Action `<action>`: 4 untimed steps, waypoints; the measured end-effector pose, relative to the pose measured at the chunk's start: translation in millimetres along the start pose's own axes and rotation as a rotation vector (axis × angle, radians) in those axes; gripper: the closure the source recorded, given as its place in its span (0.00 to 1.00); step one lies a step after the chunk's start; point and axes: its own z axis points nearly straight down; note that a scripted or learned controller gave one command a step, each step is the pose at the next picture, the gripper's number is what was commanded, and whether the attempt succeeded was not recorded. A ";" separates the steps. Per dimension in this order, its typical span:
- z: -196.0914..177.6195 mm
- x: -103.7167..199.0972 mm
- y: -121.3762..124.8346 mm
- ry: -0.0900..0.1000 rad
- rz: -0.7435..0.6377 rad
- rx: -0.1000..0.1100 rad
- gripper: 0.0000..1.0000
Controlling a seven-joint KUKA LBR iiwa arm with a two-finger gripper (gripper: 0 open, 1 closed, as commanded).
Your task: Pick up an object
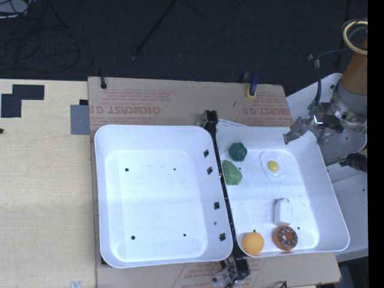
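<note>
Though near end effector, fried egg apart.

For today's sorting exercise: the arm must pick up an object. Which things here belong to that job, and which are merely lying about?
Job: pincer; fried egg; orange; doughnut; green lumps; white block.
Lying about: cardboard; blue clip; cables.

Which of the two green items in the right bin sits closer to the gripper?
The darker teal green item: it lies farther back and right, nearer the gripper. The lighter green item sits against the divider.
</note>
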 end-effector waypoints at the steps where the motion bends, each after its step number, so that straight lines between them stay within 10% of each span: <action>1: 109.6 7.3 20.8 0.008 -0.008 0.015 0.00; 2: 103.1 6.6 21.9 0.006 -0.008 0.009 0.00; 3: -16.9 -7.2 -39.9 0.003 -0.001 0.003 0.00; 4: 138.1 25.9 22.6 0.008 -0.008 0.010 0.00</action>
